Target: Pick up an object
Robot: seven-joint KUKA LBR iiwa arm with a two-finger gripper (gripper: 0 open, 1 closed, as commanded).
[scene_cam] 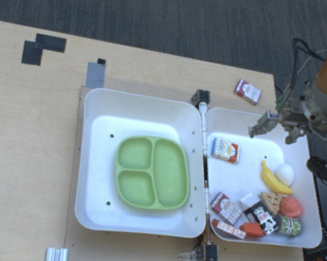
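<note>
The gripper hangs over the right bin's far edge, fingers spread apart and holding nothing. Nearest below it lies a small snack carton, flat and alone (probably light, stiff cardboard); pinching across its short sides looks safest. The banana and egg seem slicker.

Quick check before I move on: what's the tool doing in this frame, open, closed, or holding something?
Tool: open, holding nothing, above the far edge of the right bin.
</note>
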